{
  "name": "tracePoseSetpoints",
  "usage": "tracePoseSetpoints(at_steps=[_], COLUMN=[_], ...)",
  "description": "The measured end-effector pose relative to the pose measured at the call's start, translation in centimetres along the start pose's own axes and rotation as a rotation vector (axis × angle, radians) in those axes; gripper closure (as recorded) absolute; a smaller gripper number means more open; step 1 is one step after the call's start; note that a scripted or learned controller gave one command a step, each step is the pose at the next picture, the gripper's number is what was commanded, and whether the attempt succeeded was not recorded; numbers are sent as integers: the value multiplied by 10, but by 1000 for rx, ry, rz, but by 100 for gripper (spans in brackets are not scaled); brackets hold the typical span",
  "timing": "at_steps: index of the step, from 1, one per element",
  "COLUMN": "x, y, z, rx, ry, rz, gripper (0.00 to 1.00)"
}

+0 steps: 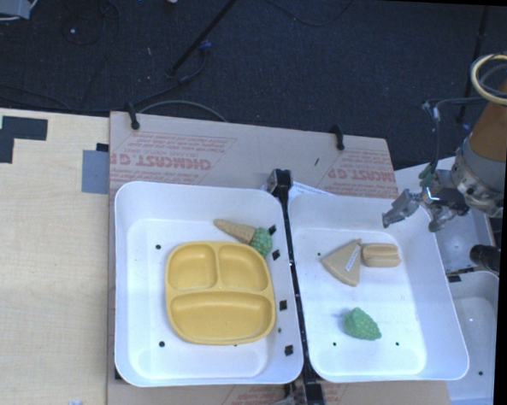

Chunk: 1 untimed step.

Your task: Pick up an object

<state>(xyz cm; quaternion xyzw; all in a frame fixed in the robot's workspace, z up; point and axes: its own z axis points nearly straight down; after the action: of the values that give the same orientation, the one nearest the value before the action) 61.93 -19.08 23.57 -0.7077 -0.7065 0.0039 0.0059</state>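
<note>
Gripper (421,209) hangs over the upper right corner of the right bin (451,338), fingers spread apart, nothing between them. Within that bin: tan wedge (343,263) touching a small bread roll (380,255), both left of and below the gripper, near centre. Green lump (362,324) lies further down, well apart from the gripper.

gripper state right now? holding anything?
Gripper: open, holding nothing, above the right bin's upper right corner.
</note>
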Motion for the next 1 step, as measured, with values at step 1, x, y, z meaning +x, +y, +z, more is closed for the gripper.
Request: tracePoseSetpoints(at_steps=[1], x=[0], y=[2], z=[-8], rx=[-13], ry=[-3], rz=[-2], gripper=[0])
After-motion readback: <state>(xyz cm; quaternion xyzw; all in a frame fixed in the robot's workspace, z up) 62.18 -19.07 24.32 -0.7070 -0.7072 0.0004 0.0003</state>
